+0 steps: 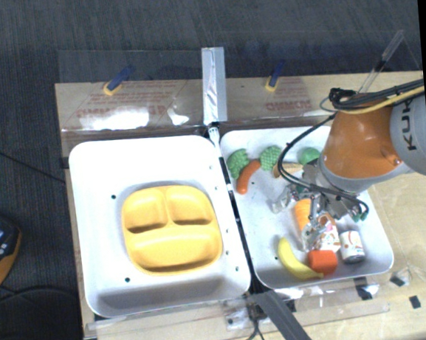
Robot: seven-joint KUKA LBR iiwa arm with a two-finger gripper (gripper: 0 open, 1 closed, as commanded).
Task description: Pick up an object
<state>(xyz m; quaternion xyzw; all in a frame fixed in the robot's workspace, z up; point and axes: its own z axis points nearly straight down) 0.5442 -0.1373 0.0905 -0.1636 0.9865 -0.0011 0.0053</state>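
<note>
The right bin (264, 198) holds several small toy foods. A yellow banana (291, 261) lies near its front wall, with a red tomato-like piece (323, 261) beside it and a small white can (351, 244) to the right. An orange piece (303, 213) sits just above the banana. At the back lie an orange sausage shape (246, 176) and green pieces (236, 160) (271, 155) (309, 155). My gripper (320, 226) hangs low over the front right cluster, between the orange piece and the can, right above the red piece. The arm's orange band (359, 149) hides the bin's back right.
The left bin (95, 176) holds a yellow divided plate (172, 227) in its middle. A ridge (230, 201) separates the two bins. Black cables (303, 139) loop from the arm over the back of the right bin.
</note>
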